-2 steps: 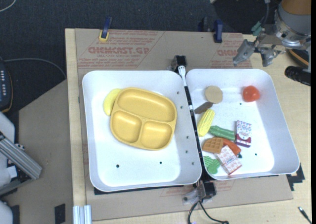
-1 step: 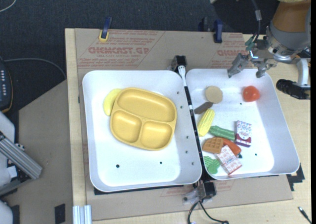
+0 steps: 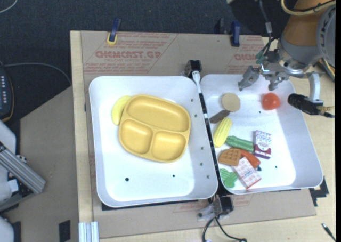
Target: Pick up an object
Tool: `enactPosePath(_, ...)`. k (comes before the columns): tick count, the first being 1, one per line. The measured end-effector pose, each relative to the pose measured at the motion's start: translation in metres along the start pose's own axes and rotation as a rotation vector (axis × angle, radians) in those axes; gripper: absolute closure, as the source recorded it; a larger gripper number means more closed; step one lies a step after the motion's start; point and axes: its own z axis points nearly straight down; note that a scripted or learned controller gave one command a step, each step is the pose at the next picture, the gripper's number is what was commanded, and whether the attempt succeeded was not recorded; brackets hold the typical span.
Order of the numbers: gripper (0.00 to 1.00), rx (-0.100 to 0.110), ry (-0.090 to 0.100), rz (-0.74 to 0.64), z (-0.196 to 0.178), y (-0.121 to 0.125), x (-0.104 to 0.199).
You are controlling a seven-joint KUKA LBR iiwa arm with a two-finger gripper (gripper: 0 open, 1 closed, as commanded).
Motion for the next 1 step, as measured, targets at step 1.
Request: enactPosePath(1,0.0,0.0,0.0,-0.001,0.0584,0.0085,0.0002)
